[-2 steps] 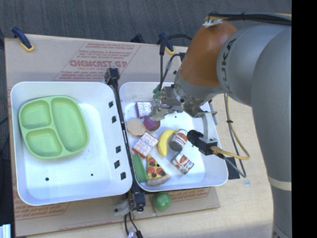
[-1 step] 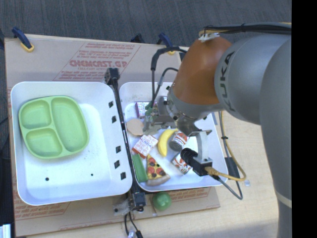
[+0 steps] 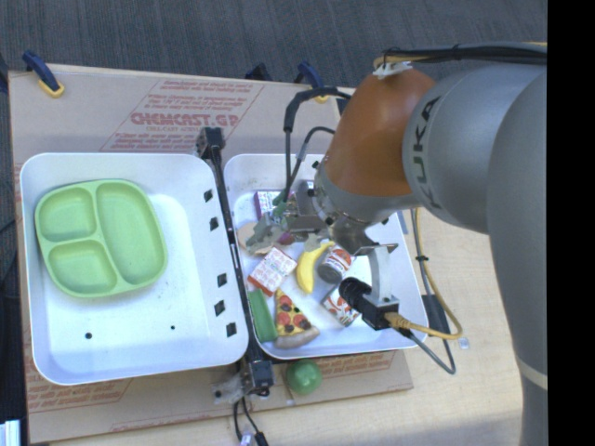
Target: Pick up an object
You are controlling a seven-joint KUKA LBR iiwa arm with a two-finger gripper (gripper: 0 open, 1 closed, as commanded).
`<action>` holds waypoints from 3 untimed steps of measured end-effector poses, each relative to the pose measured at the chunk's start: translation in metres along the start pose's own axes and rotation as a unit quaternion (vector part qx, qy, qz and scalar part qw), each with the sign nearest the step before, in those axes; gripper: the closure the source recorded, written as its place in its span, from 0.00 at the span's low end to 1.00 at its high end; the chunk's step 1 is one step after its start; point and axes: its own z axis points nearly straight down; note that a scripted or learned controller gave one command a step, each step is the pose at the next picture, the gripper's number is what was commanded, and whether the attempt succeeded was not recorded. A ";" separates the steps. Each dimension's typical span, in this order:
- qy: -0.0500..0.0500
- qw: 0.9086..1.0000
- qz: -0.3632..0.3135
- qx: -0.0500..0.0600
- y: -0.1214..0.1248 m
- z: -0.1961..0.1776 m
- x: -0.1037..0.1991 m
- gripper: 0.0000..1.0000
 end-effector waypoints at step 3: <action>0.000 1.000 -0.002 -0.007 0.013 0.129 -0.069 0.00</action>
